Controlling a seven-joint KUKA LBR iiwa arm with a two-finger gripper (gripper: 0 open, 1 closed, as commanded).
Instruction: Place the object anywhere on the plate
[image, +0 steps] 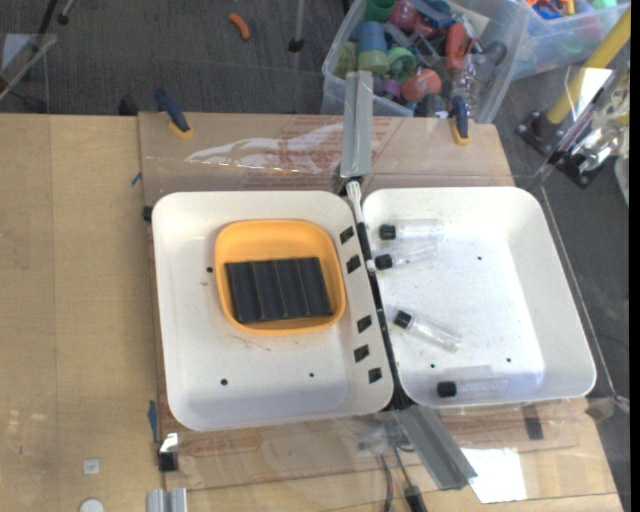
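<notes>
The nearest vial (472, 385) lies against the right bin's (520, 290) near wall, awkward to pinch. The mid-bin vial (428, 330) looks easier: grip across its barrel, then carry it left to the plate (232, 250). The gripper's state I cannot tell.

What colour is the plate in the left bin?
Orange-yellow plate, with a dark ribbed insert on it; camera view.

I see two white bins: the left bin (190, 370) and the right bin (540, 300). In the left bin lies an orange plate (280, 238) with a dark grey ribbed insert (278, 290). In the right bin lie clear tubes (425, 328) with black caps. The bench (70, 300) around the bins is pale wood.
</notes>
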